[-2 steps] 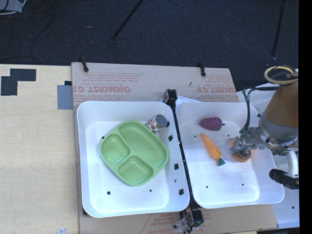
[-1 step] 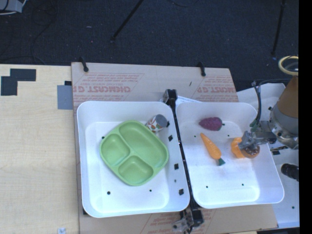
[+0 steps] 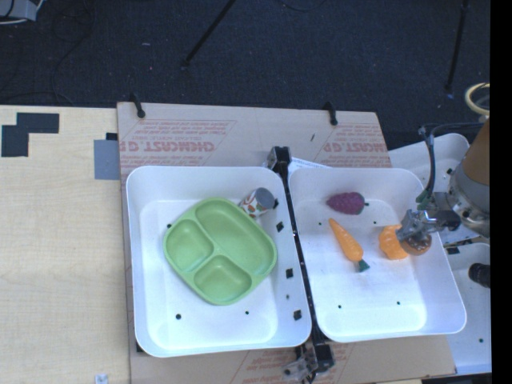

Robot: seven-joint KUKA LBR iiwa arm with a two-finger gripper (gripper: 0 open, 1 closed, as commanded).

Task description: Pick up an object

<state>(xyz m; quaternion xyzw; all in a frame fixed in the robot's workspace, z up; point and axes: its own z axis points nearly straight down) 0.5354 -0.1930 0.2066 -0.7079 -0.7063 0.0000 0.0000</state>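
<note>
The right bin (image 3: 376, 318) holds an orange carrot (image 3: 347, 242) lying near its middle, a purple toy (image 3: 346, 203) towards the back, and an orange toy (image 3: 391, 244) near the right wall. My gripper (image 3: 415, 232) hangs low at the bin's right side, right beside the orange toy and touching or nearly touching it. The arm comes in from the right edge. Nothing is visibly lifted off the bin floor.
The left bin (image 3: 152, 310) bears a green divided plate (image 3: 220, 250), with a small patterned cup (image 3: 258, 202) lying at its back right corner. A black divider with clips (image 3: 292, 246) runs between the bins. Cardboard lies behind both bins.
</note>
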